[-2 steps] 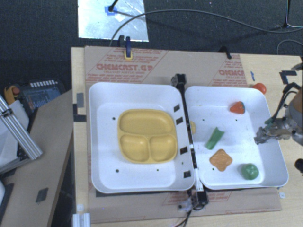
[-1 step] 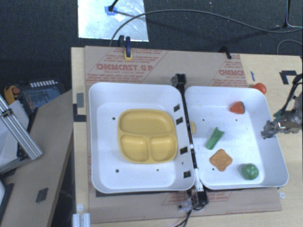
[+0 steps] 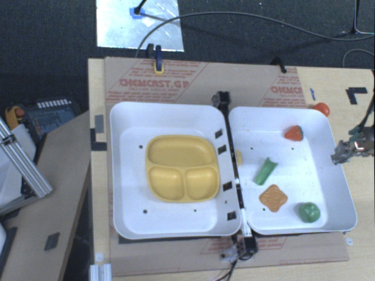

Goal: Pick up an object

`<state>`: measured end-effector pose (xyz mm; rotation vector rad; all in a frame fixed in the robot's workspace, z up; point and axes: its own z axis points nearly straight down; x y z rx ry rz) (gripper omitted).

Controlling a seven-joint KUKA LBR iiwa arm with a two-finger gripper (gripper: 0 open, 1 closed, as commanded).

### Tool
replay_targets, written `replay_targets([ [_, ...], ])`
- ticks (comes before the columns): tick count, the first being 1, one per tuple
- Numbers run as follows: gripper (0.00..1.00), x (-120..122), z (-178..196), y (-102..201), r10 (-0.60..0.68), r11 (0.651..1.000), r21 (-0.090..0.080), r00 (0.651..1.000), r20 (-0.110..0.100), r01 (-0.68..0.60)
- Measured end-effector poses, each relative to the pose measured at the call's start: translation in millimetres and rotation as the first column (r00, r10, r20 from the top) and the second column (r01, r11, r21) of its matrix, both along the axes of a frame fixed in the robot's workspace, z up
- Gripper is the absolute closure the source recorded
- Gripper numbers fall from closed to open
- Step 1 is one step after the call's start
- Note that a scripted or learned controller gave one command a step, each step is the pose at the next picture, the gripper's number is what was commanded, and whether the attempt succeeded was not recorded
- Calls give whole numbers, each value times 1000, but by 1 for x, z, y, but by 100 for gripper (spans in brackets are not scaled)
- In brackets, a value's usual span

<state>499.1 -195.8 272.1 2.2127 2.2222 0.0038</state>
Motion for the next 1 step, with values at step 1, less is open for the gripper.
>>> replay_targets([
  [1, 100, 11, -16, 54, 5, 1000, 3, 1000, -3, -5],
])
